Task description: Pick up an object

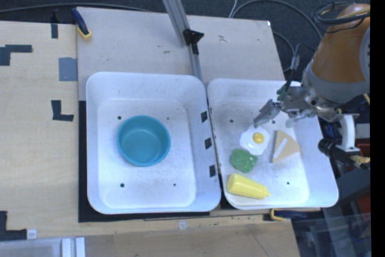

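Observation:
The right bin [313, 189] holds a white fried egg with a yellow yolk [254, 140], a pale cheese wedge [284, 146], a green round piece [243, 160] and a yellow oblong piece [246, 187]. A blue bowl [143, 140] sits in the left bin [102, 93]. My gripper [275, 119] hangs over the right bin, just above and behind the egg and the cheese wedge. It is open, with one dark finger [263, 114] pointing down-left toward the egg, and nothing sits between the fingers.
A slanted grey metal pole [174, 3] crosses the back of the bench and ends near the divide between the bins. Cables [240, 6] lie behind the right bin. A blue and yellow clamp [81, 24] sits at the back left.

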Tool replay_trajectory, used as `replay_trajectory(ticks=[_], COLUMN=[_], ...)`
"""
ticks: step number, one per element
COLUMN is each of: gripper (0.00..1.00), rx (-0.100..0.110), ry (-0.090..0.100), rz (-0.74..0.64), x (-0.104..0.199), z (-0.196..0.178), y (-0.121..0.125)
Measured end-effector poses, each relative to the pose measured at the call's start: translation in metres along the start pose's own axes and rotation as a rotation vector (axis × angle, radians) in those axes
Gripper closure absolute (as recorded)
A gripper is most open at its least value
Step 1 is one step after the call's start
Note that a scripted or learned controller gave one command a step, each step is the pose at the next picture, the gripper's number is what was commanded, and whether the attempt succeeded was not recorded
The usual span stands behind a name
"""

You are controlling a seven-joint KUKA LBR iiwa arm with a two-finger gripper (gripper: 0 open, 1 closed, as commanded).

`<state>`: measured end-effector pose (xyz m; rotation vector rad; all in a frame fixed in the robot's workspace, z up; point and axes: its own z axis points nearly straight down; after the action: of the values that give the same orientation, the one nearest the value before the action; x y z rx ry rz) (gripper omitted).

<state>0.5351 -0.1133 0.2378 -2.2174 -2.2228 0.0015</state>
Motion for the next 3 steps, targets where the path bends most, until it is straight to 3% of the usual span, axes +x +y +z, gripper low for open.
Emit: replay_trajectory(ticks=[1, 2, 3], gripper=[0.0, 0.0, 0.0], rx=[0.0, 0.004, 0.007], ry=[0.0, -0.001, 0.0], rz=[0.0, 0.001, 0.002], x=[0.0, 0.003, 0.001], z=[0.0, 0.047, 0.108], y=[0.0, 0.006, -0.003])
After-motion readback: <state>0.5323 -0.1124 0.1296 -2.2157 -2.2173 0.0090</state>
